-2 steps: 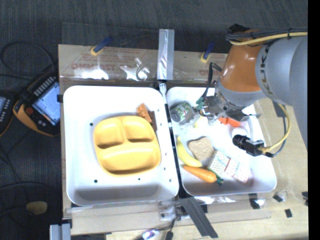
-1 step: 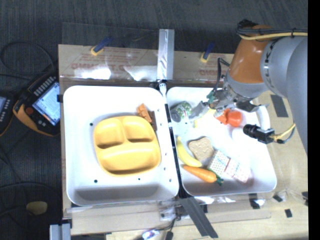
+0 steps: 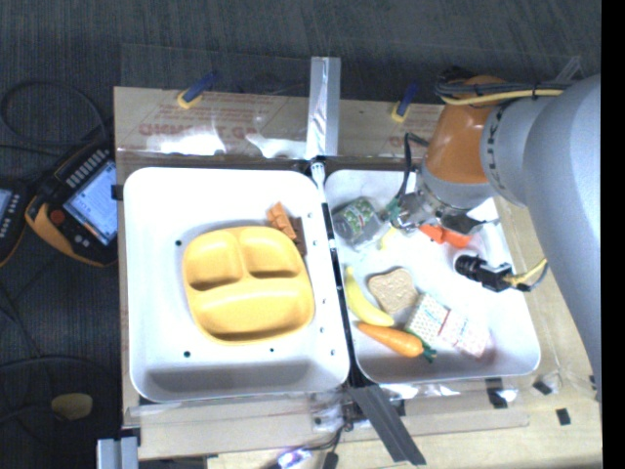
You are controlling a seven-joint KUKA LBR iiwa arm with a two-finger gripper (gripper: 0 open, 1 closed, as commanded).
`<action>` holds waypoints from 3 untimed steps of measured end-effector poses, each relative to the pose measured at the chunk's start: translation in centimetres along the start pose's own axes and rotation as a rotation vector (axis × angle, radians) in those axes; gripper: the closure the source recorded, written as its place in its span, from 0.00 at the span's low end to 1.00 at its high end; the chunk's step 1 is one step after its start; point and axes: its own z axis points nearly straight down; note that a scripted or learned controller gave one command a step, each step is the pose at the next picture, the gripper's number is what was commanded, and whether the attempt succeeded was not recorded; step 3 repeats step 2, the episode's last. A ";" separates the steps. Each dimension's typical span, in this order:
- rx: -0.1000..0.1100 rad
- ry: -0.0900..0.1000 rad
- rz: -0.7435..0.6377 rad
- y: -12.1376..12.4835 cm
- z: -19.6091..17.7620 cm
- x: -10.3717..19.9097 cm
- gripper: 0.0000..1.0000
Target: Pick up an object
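Claw [image 3: 408, 209] low over the right bin's far left part; its opening cannot be told.
Grey arm [image 3: 557, 154] reaches in from the right, orange band [image 3: 459, 149] above the wrist, bent downward. Left bin [image 3: 156, 360] holds a yellow divided tray [image 3: 247, 281]. Right bin [image 3: 518, 350] holds a banana [image 3: 363, 304], carrot [image 3: 391, 338], toast slice [image 3: 393, 289], patterned box [image 3: 441, 322] and small jar [image 3: 356, 218] just left of the claw.

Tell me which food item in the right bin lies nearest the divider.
The banana: its yellow curve runs alongside the divider, while the carrot and the bread slice lie further into the bin.
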 end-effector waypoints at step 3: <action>0.012 -0.001 0.423 5.2 -9.4 3.9 1.00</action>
